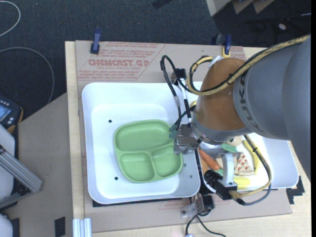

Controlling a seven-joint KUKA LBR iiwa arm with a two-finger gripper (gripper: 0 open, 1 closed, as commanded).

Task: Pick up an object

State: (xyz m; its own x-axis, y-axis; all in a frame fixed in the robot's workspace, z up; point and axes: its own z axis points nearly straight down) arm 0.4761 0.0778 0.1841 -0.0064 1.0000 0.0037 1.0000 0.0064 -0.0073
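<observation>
- Grey arm [276, 88] with its orange band fills the right side, hanging over the seam between the two white bins.
- One green divided tray [147, 151] lies flat in the left bin [98, 112], its right edge just beside the gripper [183, 141].
- Whether the claw is open or closed cannot be told.
- Right bin [284, 167] holds several small items, including one orange carrot-like piece [209, 160].
</observation>
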